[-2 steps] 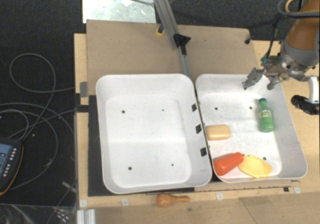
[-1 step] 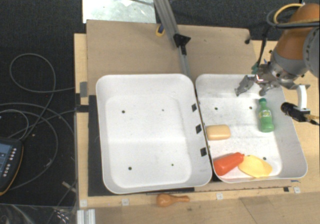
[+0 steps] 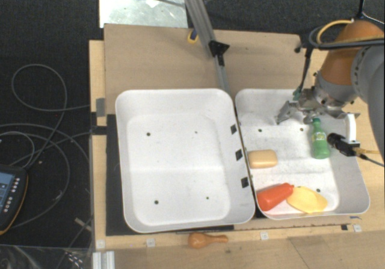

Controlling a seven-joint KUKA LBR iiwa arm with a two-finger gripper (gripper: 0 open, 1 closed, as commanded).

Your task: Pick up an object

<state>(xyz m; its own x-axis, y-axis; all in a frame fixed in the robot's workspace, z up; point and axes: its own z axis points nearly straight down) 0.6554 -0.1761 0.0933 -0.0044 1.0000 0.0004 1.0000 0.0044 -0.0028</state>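
Wooden bench (image 3: 162, 57) with two white bins, arm over the right one.

Nearest, outside the bins, a small brown pear-shaped thing (image 3: 207, 239) lies on the bench edge. Inside the right bin (image 3: 358, 192), a red-orange piece (image 3: 274, 195) touches a smooth yellow one (image 3: 307, 200); further, a beige rounded block (image 3: 263, 159) and a green bottle (image 3: 320, 140) lying loose. The gripper (image 3: 293, 110) hangs at the far part of this bin, probably searching; its metal fingers look spread and they hold nothing.
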